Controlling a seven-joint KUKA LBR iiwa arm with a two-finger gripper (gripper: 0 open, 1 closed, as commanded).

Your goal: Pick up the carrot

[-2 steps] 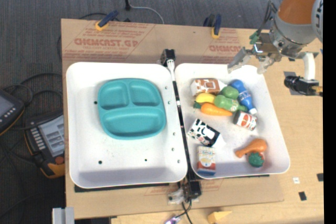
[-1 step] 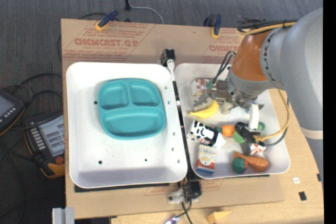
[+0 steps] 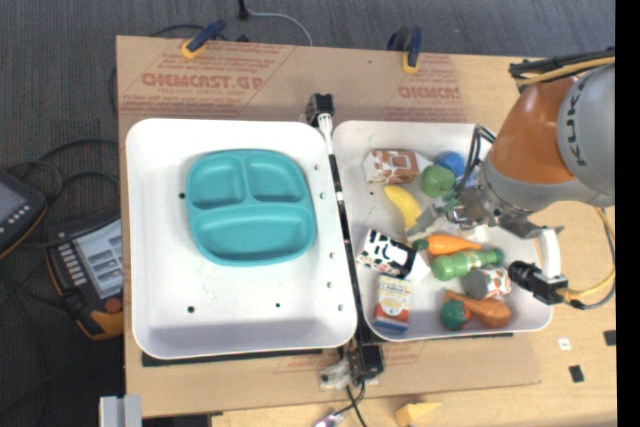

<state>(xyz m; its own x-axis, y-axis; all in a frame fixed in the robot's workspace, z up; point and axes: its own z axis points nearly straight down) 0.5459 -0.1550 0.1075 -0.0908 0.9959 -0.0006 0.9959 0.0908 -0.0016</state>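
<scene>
table (image 3: 150,65): brown board top, two white bins sitting side by side on it
left bin (image 3: 160,305): holds just a teal divided plate (image 3: 250,205), lying flat
right bin (image 3: 450,128): pretty crowded with toy food
arm (image 3: 560,140): grey with an orange band, comes in from the right, hanging over the right bin's right half
gripper (image 3: 455,210): down among the toys, just far of the carrot; honestly can't tell how wide the fingers are or if they've got anything
carrot (image 3: 455,244): orange, lying sideways mid-bin, green bottle (image 3: 462,263) right beside it on the near side
banana (image 3: 402,206): yellow, left of the gripper
</scene>
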